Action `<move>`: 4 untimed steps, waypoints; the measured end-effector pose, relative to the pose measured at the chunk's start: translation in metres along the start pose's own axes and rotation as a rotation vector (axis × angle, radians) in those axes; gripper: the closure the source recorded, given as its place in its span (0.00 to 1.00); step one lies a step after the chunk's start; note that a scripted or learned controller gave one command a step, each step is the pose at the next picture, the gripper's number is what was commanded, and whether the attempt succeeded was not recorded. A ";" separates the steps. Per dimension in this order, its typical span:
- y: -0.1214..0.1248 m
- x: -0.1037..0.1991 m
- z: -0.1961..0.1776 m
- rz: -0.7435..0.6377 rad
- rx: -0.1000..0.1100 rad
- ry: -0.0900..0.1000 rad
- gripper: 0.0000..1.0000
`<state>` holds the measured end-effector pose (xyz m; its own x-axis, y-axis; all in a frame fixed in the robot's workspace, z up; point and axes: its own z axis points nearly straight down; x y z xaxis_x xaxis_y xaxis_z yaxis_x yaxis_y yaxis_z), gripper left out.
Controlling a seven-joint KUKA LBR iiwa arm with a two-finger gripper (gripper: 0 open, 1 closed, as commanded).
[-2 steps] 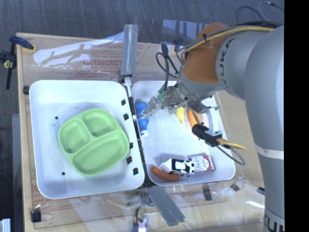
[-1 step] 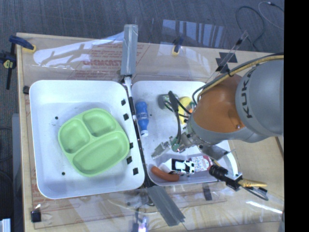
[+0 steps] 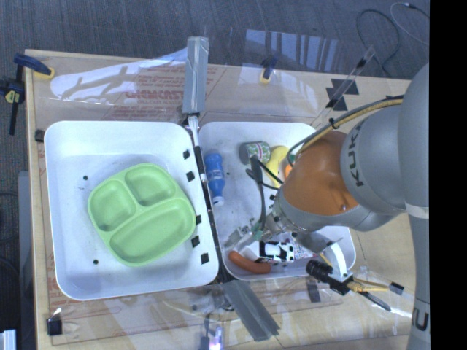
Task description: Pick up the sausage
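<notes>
Sausage lies at the right bin's front edge, just below-left of our claw; we judge it light, soft, slick, so grab mid-length across the width. Can't tell claw opening. Blue bottle up-left, green can above, bin wall crowds approach

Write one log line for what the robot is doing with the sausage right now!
claw: low in right bin, just above sausage | sausage: lying at bin's near edge, not lifted | green plate: left bin
</notes>
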<state>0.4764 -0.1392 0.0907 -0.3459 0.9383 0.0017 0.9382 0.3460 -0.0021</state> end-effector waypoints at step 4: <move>0.059 -0.063 -0.064 -0.169 -0.002 -0.002 0.00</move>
<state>0.5543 -0.1779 0.1545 -0.4990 0.8666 -0.0005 0.8666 0.4990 0.0000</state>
